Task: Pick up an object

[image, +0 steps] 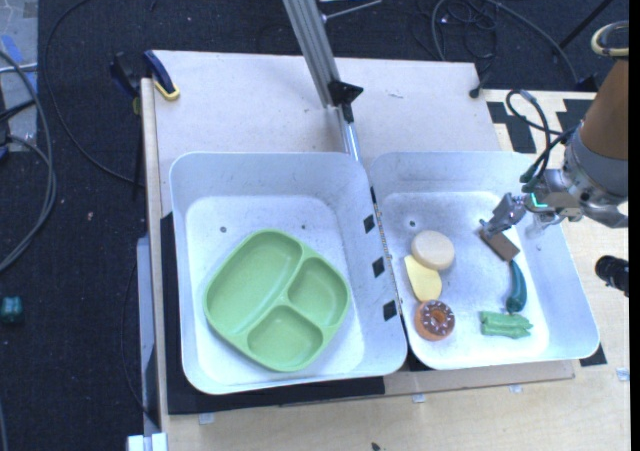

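**Gripper above a brown block in the right bin**

The gripper (503, 222) was seen over the right bin (570, 269), its fingers closed on a small, flat brown block (503, 242). Below the block lay a curved teal piece (516, 286) and a ridged green piece (504, 325). A round beige disc (434, 250), a smooth yellow piece (424, 279) and a sprinkled doughnut (435, 319) were grouped nearer the divider. A glossy green three-compartment plate (277, 299) was held in the left bin (200, 189).
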Motion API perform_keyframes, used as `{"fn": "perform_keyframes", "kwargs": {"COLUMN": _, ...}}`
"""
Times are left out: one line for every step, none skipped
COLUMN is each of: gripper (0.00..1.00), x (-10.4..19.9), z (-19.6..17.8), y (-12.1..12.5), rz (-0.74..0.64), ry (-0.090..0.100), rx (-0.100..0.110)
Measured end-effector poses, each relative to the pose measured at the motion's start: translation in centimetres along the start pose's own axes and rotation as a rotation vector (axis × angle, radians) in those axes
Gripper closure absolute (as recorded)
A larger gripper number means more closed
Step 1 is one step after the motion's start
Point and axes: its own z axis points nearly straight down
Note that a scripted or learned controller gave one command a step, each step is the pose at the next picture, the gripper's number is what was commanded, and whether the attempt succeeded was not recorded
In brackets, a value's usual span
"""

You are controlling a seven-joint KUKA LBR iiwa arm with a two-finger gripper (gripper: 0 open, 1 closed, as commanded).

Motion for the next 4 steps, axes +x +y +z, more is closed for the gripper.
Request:
{"fn": "perform_keyframes", "kwargs": {"gripper": 0.0, "x": 0.0, "z": -0.1, "y": 0.1, "rz": 0.0, "ry": -0.001, "rx": -0.002}}
{"fn": "perform_keyframes", "kwargs": {"gripper": 0.0, "x": 0.2, "z": 4.5, "y": 0.5, "rz": 0.001, "ry": 0.0, "rx": 0.001}}
{"fn": "perform_keyframes", "kwargs": {"gripper": 0.0, "x": 1.4, "z": 10.1, "y": 0.6, "rz": 0.001, "ry": 0.001, "rx": 0.002}}
{"fn": "perform_keyframes", "kwargs": {"gripper": 0.0, "x": 1.4, "z": 15.3, "y": 0.7, "rz": 0.003, "ry": -0.002, "rx": -0.005}}
